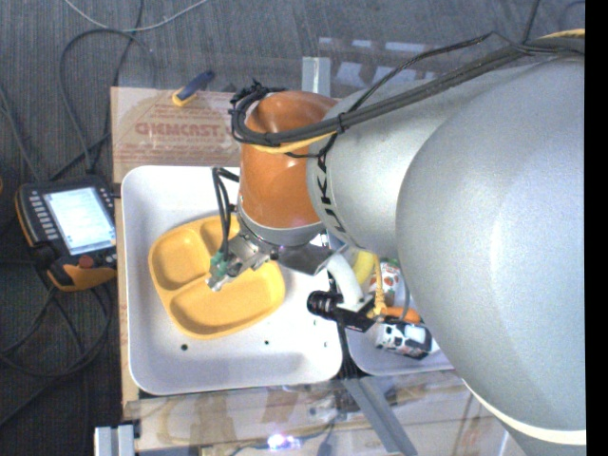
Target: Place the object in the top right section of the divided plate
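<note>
Grey KUKA arm w/ orange band [280, 155] reaches down over left white bin [142, 255]; gripper [226, 269] above yellow plastic divided plate [214, 278] at bin centre; task object unidentifiable.

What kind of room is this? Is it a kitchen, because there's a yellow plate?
Probably not a kitchen; it looks like a robot lab. A big grey arm reaches over a white bin holding the yellow divided plate, a handheld control screen sits beside it, and cables trail over the carpet.

The cardboard sheet [176, 136] carries faded red lettering (too washed out to read).
</note>
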Tool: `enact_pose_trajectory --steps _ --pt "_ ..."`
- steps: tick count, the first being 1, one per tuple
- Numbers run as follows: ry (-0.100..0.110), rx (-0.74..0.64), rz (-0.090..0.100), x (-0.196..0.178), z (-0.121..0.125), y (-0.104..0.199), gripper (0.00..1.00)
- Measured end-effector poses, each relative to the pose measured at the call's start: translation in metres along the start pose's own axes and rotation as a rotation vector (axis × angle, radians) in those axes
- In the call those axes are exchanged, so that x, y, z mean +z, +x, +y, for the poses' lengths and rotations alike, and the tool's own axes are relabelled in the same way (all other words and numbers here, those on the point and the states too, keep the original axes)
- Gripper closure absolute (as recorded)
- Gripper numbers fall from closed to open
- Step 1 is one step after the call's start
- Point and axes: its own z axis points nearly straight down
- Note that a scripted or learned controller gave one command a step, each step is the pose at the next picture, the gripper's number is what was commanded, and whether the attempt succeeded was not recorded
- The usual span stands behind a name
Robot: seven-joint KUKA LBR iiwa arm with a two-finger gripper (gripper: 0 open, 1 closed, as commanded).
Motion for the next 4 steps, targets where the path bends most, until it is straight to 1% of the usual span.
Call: enact_pose_trajectory --steps 1,2,3,4 --pt "-0.021 -0.017 -0.003 0.096 -0.038 -0.015 1.0" --pt "-0.002 -0.117 -0.006 0.095 0.052 -0.011 1.0" --pt "0.003 -0.116 0.003 0.097 0.051 -0.007 0.0" --pt "0.057 -0.238 0.056 0.102 0.063 -0.04 0.0"
